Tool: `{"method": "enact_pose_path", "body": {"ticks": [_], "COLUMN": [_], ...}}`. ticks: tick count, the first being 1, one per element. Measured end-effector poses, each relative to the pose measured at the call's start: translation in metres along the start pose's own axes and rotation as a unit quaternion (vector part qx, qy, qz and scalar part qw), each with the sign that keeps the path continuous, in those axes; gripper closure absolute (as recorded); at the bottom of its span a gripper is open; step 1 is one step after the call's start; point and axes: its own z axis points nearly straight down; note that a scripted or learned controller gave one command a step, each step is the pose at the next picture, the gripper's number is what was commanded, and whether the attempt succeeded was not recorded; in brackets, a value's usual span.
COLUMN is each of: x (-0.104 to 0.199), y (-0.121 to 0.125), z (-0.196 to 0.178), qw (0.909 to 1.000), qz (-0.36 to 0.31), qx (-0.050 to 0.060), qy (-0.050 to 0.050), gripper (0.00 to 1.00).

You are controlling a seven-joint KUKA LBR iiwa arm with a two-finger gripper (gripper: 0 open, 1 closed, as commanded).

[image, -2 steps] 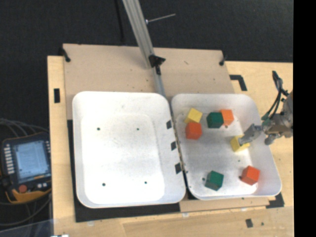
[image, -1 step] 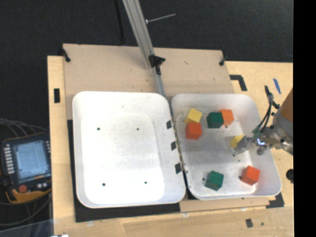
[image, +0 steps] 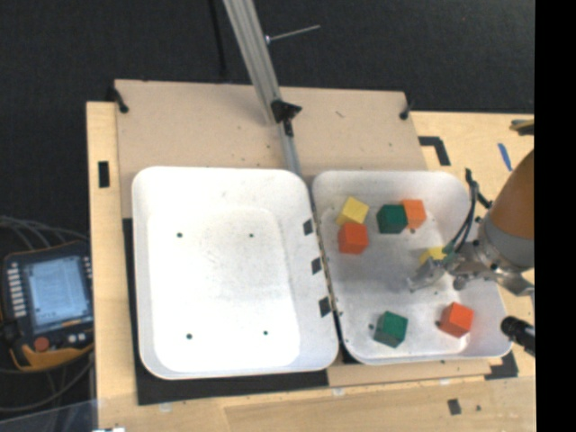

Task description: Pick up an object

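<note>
Here, over the right bin (image: 396, 187), near its right edge: gripper (image: 438, 268), fingers too blurred to tell whether open or closed, close beside a small yellow piece (image: 436, 253). Reaching in from the right, grey arm (image: 513, 219) with orange band. Inside the same bin: yellow block (image: 355, 210), orange-red block (image: 353, 238), green block (image: 391, 219), orange block (image: 414, 212) along the far edge; another green block (image: 391, 328) and red block (image: 457, 319) along the near edge. Alongside, left bin (image: 225, 268).
</note>
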Motion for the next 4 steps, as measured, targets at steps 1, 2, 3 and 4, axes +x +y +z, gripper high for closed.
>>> {"method": "enact_pose_path", "body": {"ticks": [1,2,3,4], "x": [-0.001,-0.002,-0.003,0.051], "y": [0.002,0.007,0.008,0.019], "z": [-0.014,-0.078,-0.099,-0.098], "qw": [1.0000,1.0000,1.0000,1.0000], "qz": [0.002,-0.004,-0.004,-0.006], "qx": [-0.005,-0.007,-0.004,-0.003], "qy": [-0.001,-0.002,-0.001,0.001], "gripper": [1.00,1.00,1.00,1.00]}}
